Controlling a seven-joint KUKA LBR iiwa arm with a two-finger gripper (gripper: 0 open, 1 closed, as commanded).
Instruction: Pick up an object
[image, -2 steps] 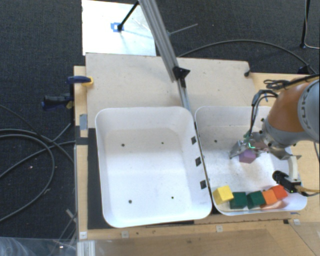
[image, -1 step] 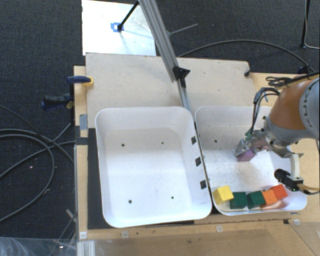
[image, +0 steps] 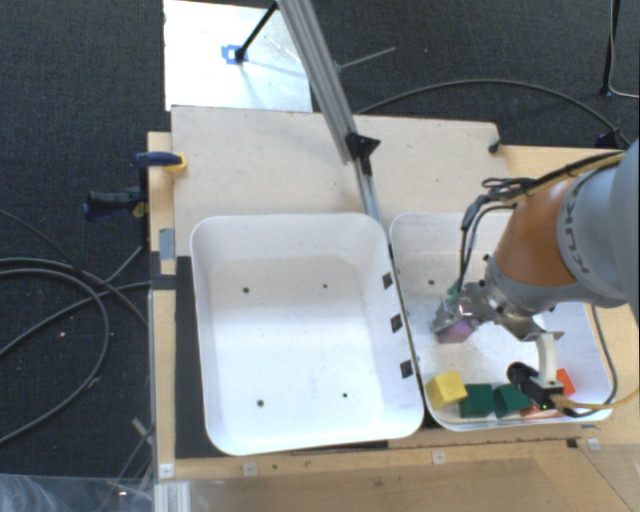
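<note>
The gripper (image: 452, 318) is seen low in the right bin (image: 420, 250), its fingers clamped on one purple block (image: 456, 330). Nearer the right bin's front wall, one yellow block (image: 446, 388), two green blocks (image: 494, 400) and one orange piece (image: 565, 381) are counted.

A light wooden bench (image: 300, 160) fills the middle of the frame, set on dark carpet. Two shallow white bins sit directly on it, side by side and touching: the left bin (image: 300, 330) at centre, the right bin (image: 420, 240) toward the right edge. A blue-and-yellow clamp (image: 150, 160) grips the bench's upper left edge. A slanted metal pole (image: 335, 100) meets the bench between the bins' far edges.
</note>
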